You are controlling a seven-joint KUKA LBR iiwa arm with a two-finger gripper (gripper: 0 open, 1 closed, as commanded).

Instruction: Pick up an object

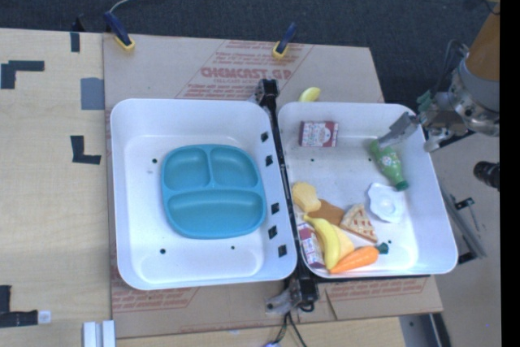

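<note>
The right bin (422,252) holds several toys. A green bottle (389,163) lies near its right wall, and a small dark-red box (318,133) sits at the back. A white piece (383,201), a toast wedge (358,221), a banana (327,240), a carrot (355,258) and a pale yellow lump (305,195) crowd the front. My gripper (416,136) hangs over the bin's back right corner, just above and to the right of the green bottle. It is open, with nothing between its fingers (399,128).
The left bin (134,256) contains a blue divided plate (214,189). A small yellow object (309,94) lies on the cardboard behind the right bin. Black clips run down the seam between the bins (273,166).
</note>
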